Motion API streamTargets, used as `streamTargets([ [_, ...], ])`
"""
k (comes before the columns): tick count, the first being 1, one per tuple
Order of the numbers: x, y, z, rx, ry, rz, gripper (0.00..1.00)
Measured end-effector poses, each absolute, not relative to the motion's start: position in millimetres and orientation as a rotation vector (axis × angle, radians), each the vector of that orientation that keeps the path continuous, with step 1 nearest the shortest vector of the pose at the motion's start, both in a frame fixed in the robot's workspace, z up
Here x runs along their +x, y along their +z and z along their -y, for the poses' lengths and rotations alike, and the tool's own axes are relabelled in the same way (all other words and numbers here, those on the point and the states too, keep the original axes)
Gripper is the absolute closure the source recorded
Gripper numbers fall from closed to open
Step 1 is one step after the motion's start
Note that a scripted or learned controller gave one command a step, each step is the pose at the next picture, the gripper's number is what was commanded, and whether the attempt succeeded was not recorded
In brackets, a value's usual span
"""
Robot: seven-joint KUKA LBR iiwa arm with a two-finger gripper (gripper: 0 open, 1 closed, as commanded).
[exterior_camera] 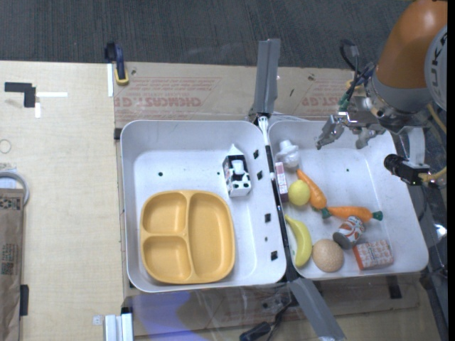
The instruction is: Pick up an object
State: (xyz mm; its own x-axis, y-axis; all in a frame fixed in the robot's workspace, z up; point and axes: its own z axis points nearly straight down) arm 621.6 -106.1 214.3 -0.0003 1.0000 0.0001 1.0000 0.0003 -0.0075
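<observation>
Two carrots (330,208) lie among toy foods in the right bin (398,261); above, the gripper (346,133) hangs spread, grasping nothing.

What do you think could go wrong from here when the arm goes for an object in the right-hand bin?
The items are crowded: the lemon touches a carrot, and the banana lies against the egg-like brown ball, so a grasp may nudge neighbours or catch two things. The gripper sits above the bin's far edge, away from the cluster. Items by the divider, such as the banana, leave little finger room.
</observation>
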Motion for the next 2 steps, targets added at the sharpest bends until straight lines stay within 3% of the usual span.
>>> streamTargets([
  [1, 582.3, 88.9, 111.5, -2.149, 0.004, 2.286, 0.00],
  [2, 581.7, 94.7, 113.7, -2.152, 0.008, 2.277, 1.00],
])
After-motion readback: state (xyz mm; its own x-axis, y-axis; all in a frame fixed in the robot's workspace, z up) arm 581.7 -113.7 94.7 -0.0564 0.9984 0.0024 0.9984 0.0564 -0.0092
